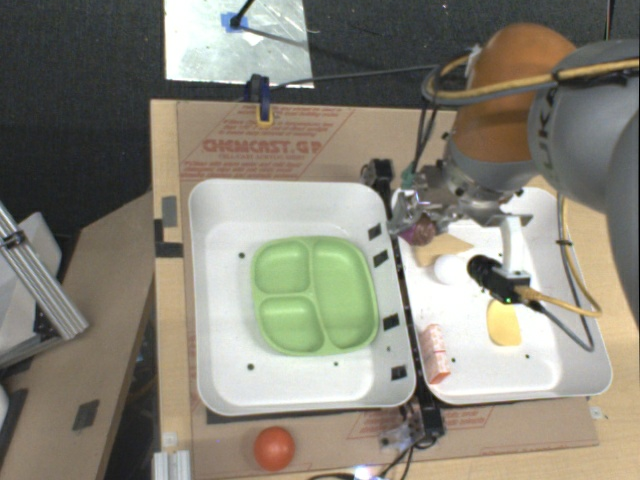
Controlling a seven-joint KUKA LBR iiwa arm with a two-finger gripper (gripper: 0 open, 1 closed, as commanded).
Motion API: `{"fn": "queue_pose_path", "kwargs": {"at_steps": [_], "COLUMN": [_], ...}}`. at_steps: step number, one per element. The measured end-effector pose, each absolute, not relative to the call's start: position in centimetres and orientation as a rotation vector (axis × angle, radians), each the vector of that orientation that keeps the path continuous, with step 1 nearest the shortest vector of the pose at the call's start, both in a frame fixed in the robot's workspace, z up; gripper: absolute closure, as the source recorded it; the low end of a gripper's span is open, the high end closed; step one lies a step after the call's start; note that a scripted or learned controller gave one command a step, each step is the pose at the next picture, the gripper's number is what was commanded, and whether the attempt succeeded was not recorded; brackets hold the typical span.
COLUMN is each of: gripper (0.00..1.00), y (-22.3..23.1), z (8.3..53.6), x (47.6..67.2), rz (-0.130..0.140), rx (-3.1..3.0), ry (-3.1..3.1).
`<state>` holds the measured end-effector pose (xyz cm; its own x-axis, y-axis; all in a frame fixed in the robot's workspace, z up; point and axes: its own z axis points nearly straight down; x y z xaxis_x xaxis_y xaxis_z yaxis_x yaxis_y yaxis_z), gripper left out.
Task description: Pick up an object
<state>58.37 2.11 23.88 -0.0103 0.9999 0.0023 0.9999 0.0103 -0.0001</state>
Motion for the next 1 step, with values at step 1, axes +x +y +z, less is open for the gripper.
{"fn": "queue_pose_path", "kwargs": {"at_steps": [1], "gripper": [1.0], "y": [7.58], "z": [22.67], "x": [57.87], "rz": [-0.002], "rx": [-2.21], "ry": [-2.23]}}
